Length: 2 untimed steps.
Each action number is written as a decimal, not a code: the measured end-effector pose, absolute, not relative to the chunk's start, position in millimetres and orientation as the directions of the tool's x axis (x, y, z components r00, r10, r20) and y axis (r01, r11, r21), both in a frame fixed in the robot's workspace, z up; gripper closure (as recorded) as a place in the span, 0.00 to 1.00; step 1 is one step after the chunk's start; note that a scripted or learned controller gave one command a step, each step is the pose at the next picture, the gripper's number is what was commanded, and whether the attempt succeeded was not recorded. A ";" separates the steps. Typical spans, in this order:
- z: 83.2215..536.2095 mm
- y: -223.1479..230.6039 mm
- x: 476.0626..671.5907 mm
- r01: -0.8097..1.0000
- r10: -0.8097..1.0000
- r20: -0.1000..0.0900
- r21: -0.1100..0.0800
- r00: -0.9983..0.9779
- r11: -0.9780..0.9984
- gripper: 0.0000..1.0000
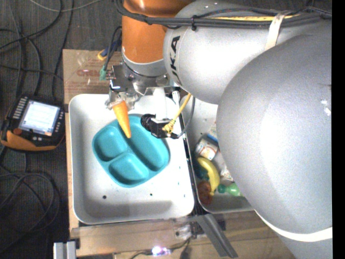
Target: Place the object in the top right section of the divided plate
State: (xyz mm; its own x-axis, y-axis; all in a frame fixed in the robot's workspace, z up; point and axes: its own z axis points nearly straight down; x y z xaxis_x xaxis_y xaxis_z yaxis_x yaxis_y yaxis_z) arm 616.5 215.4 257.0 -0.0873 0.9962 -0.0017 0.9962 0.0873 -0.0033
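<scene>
Now the hand [122, 99] carries a carrot [123, 118] over the divided plate [132, 150].

Its fingers are closed on the carrot's thick upper end, and the pointed orange tip hangs straight below the hand, just over the plate's upper rim. Under and beyond the tip, the teal plate lies tilted in the left white bin [86, 161], three sections showing. The carrot looks like light, stiff, smooth plastic, likely slippery, so the wide end is the sound place to grip. Further out, the other bin [200, 196] holds a banana [209, 172] among clutter.
</scene>
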 end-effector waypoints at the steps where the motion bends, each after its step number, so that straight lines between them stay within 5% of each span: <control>1: 256.9 215.2 616.6 0.996 0.996 -0.002 -0.003 -0.087 0.087 0.00; 2: 264.6 216.2 616.1 0.996 0.996 -0.003 -0.007 -0.089 0.089 1.00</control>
